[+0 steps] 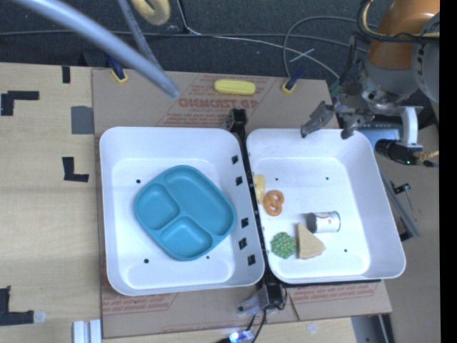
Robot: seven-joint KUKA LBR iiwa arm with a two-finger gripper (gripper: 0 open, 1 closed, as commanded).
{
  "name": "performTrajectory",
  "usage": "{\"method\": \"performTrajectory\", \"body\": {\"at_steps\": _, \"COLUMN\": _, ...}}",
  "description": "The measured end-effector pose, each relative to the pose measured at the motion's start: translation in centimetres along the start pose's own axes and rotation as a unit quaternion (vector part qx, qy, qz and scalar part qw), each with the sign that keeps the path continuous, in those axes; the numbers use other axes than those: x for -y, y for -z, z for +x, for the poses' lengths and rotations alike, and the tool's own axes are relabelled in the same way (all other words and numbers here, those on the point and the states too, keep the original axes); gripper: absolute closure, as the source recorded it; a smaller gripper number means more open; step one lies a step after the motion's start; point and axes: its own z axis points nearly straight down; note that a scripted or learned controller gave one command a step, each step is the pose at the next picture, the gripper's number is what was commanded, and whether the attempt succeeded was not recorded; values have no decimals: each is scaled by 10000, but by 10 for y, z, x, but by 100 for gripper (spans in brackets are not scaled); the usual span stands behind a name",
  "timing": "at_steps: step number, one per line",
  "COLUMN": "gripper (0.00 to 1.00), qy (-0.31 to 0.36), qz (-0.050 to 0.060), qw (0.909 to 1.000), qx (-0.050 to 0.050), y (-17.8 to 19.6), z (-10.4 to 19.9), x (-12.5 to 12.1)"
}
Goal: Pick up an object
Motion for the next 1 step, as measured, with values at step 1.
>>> {"method": "performTrajectory", "body": {"at_steps": 1, "gripper": 0, "qy": 16, "qz": -67, "qw": 10000, "qx": 10, "y": 9, "z": 0, "x": -2}}
